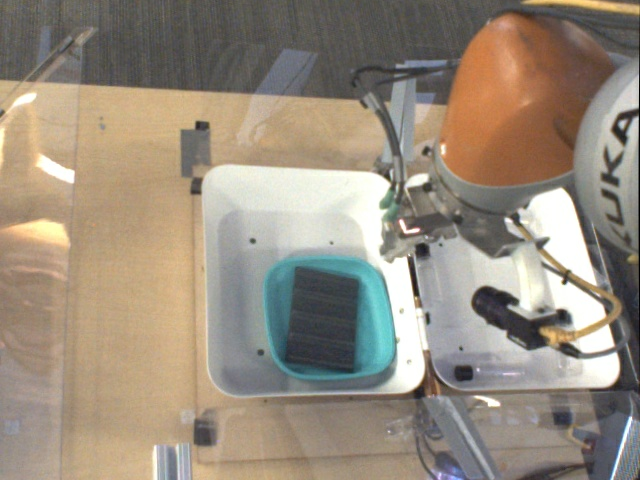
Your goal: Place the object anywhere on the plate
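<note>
While the arm (520,98) looms over the right bin (590,368), the dark ridged block (323,318) lies flat on the teal plate (375,308).
That plate sits in the near half of the left bin (230,268), well apart from the arm; the block fills much of the plate's middle; the wrist hangs above the seam between the two bins; whether the claw is clenched or released, I cannot tell.
</note>
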